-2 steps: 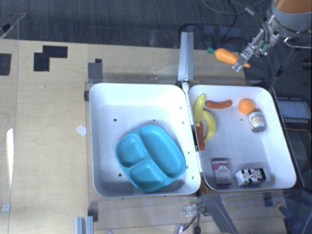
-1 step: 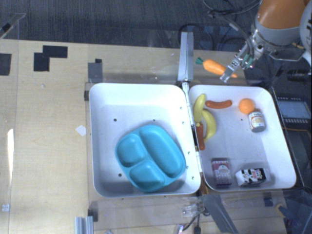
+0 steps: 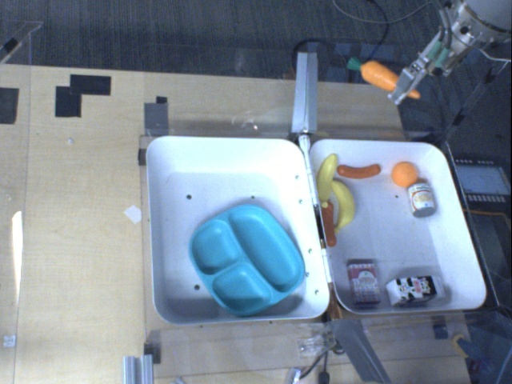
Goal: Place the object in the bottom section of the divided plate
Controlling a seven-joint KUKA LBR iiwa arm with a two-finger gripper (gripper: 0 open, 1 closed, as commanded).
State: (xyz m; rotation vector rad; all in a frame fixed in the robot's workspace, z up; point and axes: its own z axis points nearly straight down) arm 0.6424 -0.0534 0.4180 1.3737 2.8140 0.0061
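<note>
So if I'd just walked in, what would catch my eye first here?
Probably the blue plate, bright against the left bin. Next, the gripper raised beyond the right bin, with an orange carrot at its fingers. Then the banana, sausage and orange in the right bin.

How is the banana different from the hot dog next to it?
The banana is yellow and curved; the hot dog is reddish-brown and nearly straight. The banana is bigger and runs up the bin; the hot dog lies across. Both rest in the right bin.
</note>
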